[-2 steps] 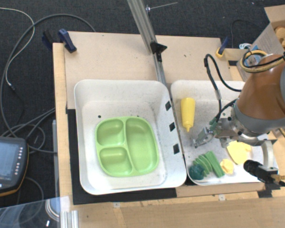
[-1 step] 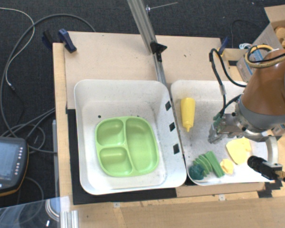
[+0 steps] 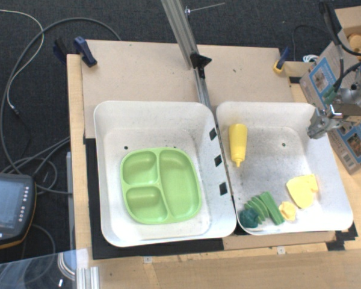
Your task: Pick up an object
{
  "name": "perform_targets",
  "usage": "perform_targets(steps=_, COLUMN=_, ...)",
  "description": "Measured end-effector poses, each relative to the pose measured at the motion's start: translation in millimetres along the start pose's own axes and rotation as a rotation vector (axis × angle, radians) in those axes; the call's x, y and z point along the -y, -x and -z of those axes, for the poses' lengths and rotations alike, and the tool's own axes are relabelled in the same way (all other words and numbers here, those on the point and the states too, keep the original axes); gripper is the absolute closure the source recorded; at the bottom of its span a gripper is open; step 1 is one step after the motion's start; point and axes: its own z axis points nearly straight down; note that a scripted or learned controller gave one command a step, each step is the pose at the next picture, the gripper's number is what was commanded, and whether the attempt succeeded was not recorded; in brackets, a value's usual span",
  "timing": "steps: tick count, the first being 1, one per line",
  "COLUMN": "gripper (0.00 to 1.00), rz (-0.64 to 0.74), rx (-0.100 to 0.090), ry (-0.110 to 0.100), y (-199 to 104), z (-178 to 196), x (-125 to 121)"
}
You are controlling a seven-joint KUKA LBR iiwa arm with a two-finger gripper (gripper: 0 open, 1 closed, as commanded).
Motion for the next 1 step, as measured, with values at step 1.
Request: perform_targets(steps=1, gripper=1.0, rz=0.004, rx=-0.001, ry=-0.002, y=-10.0, z=43.7, x=-63.5)
